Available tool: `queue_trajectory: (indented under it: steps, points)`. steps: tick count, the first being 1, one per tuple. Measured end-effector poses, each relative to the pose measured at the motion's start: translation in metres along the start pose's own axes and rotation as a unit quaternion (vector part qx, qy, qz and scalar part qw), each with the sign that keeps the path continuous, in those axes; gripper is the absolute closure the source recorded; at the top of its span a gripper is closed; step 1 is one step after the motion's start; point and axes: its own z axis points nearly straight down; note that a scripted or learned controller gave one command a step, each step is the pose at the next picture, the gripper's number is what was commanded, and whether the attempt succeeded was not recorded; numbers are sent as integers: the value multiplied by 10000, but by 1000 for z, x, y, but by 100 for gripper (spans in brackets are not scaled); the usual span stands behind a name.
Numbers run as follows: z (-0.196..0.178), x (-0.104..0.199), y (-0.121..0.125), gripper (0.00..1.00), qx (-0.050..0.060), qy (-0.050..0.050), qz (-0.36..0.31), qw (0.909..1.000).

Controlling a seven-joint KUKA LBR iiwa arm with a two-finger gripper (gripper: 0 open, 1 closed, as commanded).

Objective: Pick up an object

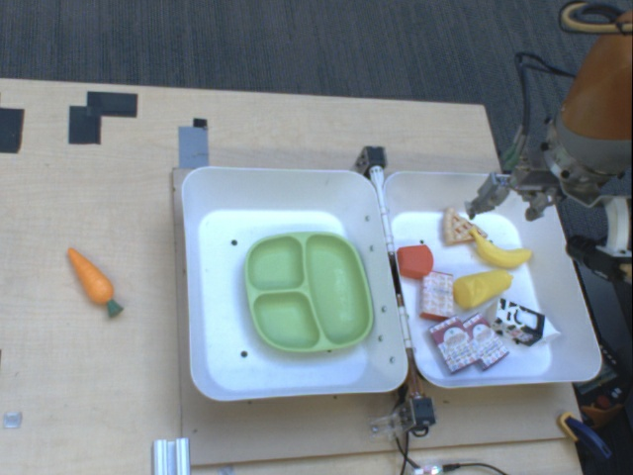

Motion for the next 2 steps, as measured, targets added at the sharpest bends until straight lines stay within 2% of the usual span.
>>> queue_trajectory:
  steps: [1, 2]
  points:
    - [135, 2, -86, 0, -15, -2, 16, 10000]
    - [150, 17, -92, 0, -56, -12, 21, 10000]
